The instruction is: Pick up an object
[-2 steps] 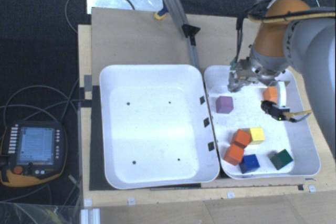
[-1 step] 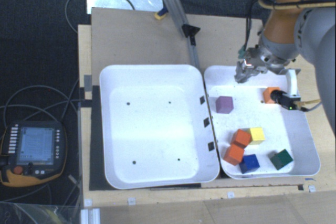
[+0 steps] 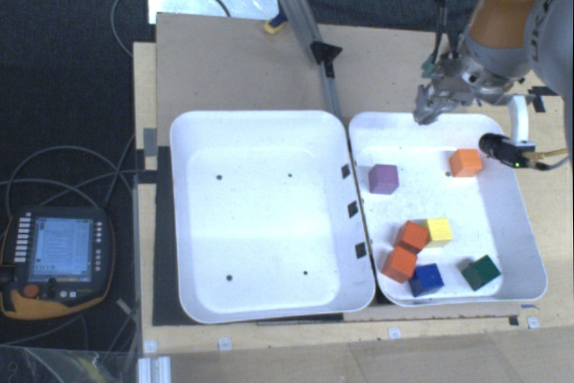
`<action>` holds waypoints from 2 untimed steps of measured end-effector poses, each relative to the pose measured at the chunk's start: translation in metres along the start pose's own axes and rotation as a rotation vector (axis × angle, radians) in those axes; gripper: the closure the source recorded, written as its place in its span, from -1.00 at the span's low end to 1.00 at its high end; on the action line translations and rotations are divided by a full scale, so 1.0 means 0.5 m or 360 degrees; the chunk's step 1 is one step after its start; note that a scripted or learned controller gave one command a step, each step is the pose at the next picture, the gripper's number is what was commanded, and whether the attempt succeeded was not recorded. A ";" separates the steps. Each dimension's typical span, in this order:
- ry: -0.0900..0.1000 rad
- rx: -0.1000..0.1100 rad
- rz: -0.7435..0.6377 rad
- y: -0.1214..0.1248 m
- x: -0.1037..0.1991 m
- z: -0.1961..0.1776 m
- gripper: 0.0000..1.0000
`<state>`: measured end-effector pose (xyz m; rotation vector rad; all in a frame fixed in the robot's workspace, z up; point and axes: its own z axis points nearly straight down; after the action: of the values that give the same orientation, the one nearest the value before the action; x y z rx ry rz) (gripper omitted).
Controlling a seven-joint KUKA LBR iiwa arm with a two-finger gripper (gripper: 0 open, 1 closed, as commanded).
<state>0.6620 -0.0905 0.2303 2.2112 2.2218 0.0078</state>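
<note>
Hovering over the far edge of the right bin (image 3: 529, 220), the hand (image 3: 430, 108) sits at the end of the grey arm (image 3: 520, 4) and carries nothing; whether it is released or clenched I cannot tell from this slanted view. Every candidate lies in that right bin: a purple block (image 3: 383, 178) near the divider, an orange block (image 3: 465, 162) toward the far right, and a tight cluster in the near half made of two more orange blocks (image 3: 406, 250), a yellow block (image 3: 439, 230) and a blue block (image 3: 426, 279), with a green block (image 3: 481, 272) a little apart from them. The left bin (image 3: 188, 220) on the table (image 3: 233, 58) is not the place to look. To do this well, I would go for a loner: the purple block or the far orange one stands well clear of its neighbours and of the walls, so a straight descent centred over it, square to two flat faces, should close cleanly. The cluster is the poorer choice, since touching blocks leave little room and would likely be nudged aside.
</note>
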 end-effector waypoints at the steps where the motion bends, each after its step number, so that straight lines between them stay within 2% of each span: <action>1: 0.0005 0.0011 -0.0010 -0.018 0.125 -0.004 1.00; 2: 0.0004 0.0014 -0.0008 -0.037 0.214 0.008 1.00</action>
<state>0.6430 0.0166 0.2259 2.2115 2.2327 0.0014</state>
